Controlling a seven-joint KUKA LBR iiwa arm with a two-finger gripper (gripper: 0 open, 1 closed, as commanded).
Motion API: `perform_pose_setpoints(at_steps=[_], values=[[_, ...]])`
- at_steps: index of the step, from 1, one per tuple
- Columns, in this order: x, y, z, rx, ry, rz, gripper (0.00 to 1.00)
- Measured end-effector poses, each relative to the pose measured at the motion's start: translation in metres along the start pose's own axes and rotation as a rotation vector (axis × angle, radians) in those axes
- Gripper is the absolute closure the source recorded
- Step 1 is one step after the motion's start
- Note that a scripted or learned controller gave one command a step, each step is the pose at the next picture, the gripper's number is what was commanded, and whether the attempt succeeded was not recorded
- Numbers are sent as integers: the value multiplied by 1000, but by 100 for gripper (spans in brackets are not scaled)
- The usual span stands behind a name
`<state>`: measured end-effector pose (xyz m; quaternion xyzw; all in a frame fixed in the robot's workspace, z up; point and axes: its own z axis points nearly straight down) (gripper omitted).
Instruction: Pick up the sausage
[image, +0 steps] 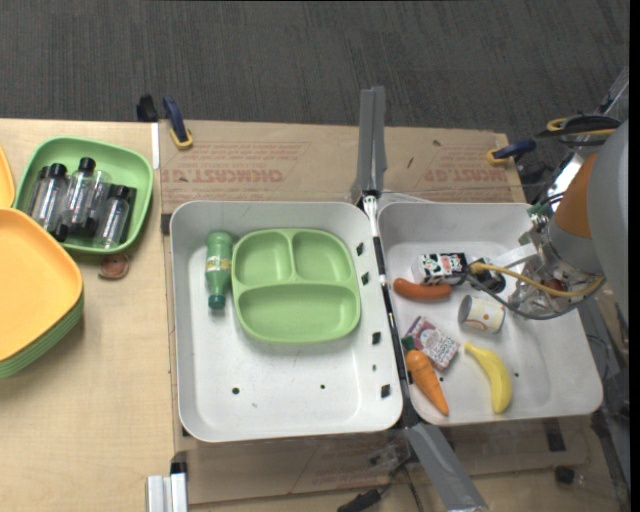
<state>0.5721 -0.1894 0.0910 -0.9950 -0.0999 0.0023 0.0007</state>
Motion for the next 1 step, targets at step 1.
perform_pose_setpoints(at_steps=[1], values=[[37,40,-75,-1,2,-18,100]])
